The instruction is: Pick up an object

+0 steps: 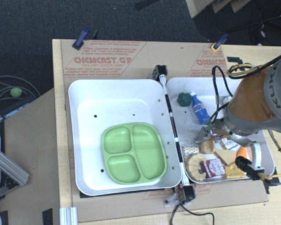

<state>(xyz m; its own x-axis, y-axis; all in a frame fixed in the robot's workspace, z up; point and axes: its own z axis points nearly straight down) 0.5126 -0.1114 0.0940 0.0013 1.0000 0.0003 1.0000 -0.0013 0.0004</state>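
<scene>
My gripper (209, 134) reaches down into the right bin (178, 86), in the middle of a pile of small objects. It hangs just above a tan rounded piece (207, 147), and the arm's grey wrist and orange band hide what lies under it. A blue bottle (200, 109) lies up-left of the gripper, with a dark green lump (184, 99) beside the bottle's top. Nearer the front edge are a round tan disc (195, 165), a dark red packet (212, 168), a yellow wedge (234, 172) and an orange piece (242, 151).
The left bin (84, 102) holds a green divided plate (133, 152) toward its front. A black divider rail (171, 121) runs between the bins. Cables (218, 86) loop over the right bin's back. A small speckled block (190, 150) lies by the divider.
</scene>
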